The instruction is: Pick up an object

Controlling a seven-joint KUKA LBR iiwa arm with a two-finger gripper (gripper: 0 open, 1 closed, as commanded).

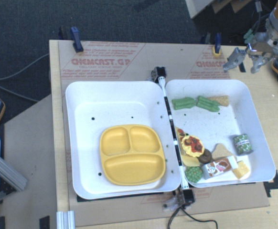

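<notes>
Grey arm parked far right | end effector spread open, gripping nothing, beyond right bin | step: approach | I'd next descend over green can, near right, then close.

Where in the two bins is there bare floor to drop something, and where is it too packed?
Left bin: bare strip behind and left of the yellow tray. Right bin: open middle, between the green beans and the can. Crowded: its near-left corner, around the pizza and wrapper.
</notes>
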